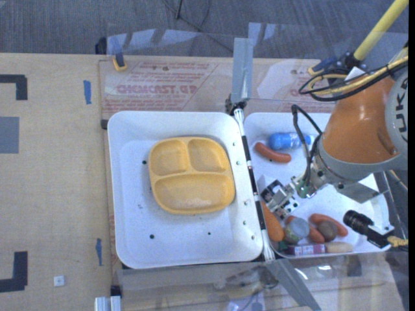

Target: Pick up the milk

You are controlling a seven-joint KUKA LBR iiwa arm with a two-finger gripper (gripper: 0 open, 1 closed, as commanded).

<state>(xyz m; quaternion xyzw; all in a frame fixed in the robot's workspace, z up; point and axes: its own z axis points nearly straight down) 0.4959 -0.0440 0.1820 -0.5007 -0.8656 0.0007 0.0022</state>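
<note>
Gripper is low in the right bin, by its left wall, above the carrot; whether the fingers are apart or together, I cannot tell. The milk, the blue bottle, lies near the bin's far edge, beside a sausage. Yellow plate sits in the left bin

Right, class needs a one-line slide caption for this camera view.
Gripper lowered into the right bin among toy foods, beside a yellow divided plate in the left bin.
</note>
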